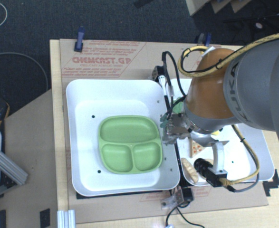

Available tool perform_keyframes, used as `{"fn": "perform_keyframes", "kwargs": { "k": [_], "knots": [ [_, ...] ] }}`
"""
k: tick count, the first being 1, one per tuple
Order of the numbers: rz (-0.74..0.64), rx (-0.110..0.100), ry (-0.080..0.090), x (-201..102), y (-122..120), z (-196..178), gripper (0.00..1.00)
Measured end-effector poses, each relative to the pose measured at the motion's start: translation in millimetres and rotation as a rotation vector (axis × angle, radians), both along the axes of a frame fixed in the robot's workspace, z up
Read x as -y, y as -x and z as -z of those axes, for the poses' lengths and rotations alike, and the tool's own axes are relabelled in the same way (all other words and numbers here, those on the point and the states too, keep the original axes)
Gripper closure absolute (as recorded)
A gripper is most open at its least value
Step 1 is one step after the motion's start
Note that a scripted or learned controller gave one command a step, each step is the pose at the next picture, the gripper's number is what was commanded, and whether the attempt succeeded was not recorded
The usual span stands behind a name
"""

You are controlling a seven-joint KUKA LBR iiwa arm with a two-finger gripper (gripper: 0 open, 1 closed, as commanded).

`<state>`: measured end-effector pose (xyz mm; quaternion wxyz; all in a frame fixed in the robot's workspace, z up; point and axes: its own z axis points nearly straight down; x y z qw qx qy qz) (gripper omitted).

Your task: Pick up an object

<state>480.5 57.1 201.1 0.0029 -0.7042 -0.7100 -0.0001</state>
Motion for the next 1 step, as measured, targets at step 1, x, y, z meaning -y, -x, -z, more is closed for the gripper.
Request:
{"fn": "perform_keyframes", "kwargs": {
  "k": [1],
  "knots": [
    [0.000,0.025,-0.001,-43.1,-41.6,-152.1,1.00]
  ]
}}
